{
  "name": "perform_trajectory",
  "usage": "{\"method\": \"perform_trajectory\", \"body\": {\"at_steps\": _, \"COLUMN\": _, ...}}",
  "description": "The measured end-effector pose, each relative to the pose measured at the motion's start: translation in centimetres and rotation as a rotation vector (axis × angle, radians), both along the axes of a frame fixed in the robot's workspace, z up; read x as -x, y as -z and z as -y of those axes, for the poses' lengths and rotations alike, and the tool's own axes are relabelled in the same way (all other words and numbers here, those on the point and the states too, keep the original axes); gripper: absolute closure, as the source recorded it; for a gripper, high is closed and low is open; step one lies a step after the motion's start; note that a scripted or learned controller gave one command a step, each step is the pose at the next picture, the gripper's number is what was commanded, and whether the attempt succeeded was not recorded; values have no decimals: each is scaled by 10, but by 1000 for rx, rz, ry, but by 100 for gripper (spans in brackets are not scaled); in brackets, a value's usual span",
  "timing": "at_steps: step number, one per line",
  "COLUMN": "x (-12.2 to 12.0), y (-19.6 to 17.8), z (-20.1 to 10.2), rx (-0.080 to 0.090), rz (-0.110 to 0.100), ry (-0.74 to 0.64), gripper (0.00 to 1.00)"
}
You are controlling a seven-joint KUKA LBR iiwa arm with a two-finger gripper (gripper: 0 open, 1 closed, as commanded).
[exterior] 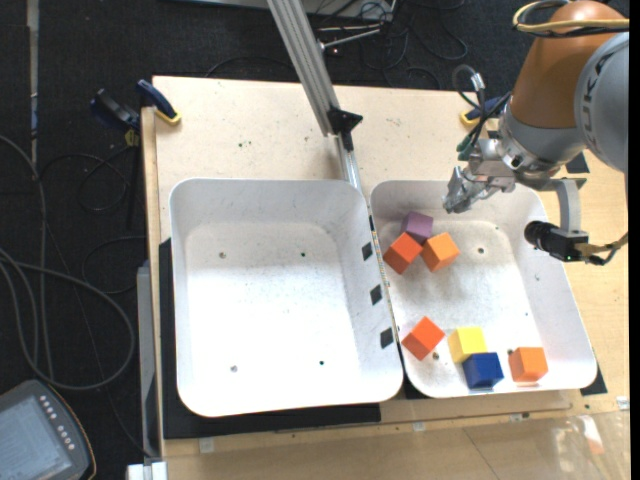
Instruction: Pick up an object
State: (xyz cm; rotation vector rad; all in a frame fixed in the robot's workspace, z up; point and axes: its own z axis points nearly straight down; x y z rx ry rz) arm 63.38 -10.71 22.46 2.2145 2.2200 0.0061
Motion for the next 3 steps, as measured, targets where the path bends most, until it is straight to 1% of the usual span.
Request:
{"method": "perform_trajectory", "body": {"at_steps": 1, "x": -9, "y": -12, "z": -49, "rx": -3, "rz": -3, "ry": -5, "gripper": 100}}
{"method": "perform_trajectory", "body": {"at_steps": 2, "x": -11, "y": -19, "z": -109, "rx": -3, "rz": -5, "ry": -7, "gripper": 100}}
{"method": "perform_trajectory", "body": {"at_steps": 3, "x": -28, "y": -14, "z": -156, "rx": -2, "rz": -5, "ry": -5, "gripper": 100}}
